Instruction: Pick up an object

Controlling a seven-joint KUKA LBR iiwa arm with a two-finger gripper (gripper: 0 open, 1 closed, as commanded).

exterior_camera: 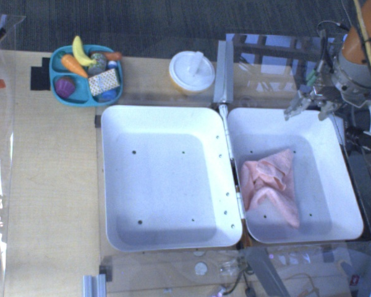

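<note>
Pink cloth (271, 186): lies crumpled on the floor of the right bin, toward that bin's left side, one fold reaching down toward the near wall; nothing touches it.
Far left, bench (43, 166): pale wood surface, with a black square patch (39, 78) just beside a blue tray.
Blue tray (86, 74): divided dish at the bench's back left, holding toy food, among it a yellow banana (80, 51), an orange carrot (73, 65) and a purple piece (65, 86).
Round white lid (191, 71): sits on a yellow-rimmed container behind the left bin, well apart from the tray.
Left bin (167, 177): shallow, white, square with rounded corners, small dark dots on its floor.
Divider: the two bins stand side by side, their inner rims touching along a grey strip.
Right bin (297, 177): the same white shape, with the cloth as its visible load.
Gripper (310, 106): hangs over the back rim of the right bin, near its far right corner, well apart from the cloth; its two fingers are spread, with nothing between them.
Arm (358, 54): grey with an orange band, entering from the upper right, cables trailing beside it.
</note>
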